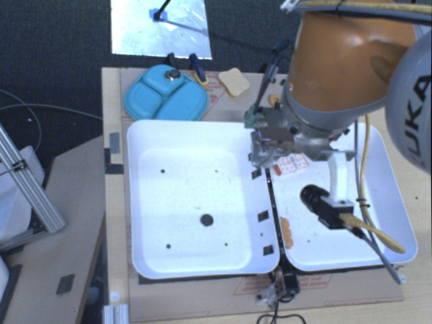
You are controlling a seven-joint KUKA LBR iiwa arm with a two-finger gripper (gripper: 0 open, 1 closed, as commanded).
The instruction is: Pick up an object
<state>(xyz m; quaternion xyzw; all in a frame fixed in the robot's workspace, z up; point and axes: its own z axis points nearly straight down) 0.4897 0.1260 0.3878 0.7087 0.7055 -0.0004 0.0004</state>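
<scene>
Camera view: the grey arm (351, 52) bears the letters "UKA" at the right edge, the start of the word cut off by the frame. A packet (292, 165), white with red print too small to read, lies in the right bin (398, 214) near its far left corner, partly covered by the gripper.

The arm's orange band hides much of that bin's far side. The gripper (268, 152) is a dark, cluttered mass from this angle, so I cannot tell whether it is spread or closed, or whether it pinches anything. An orange bit (286, 231) lies in the right bin close against its left wall; what it is cannot be made out. A dark disc (206, 220) sits near the middle of the left bin (145, 181), with a few smaller dark specks around it.

The arm reaches in from the right and bends down, wrist pointing at the bench. The gripper hangs over the seam between the two bins, toward their far end, just beside the packet.

Behind the bins lie a blue tray (165, 94) and a tan slice (234, 82).
</scene>
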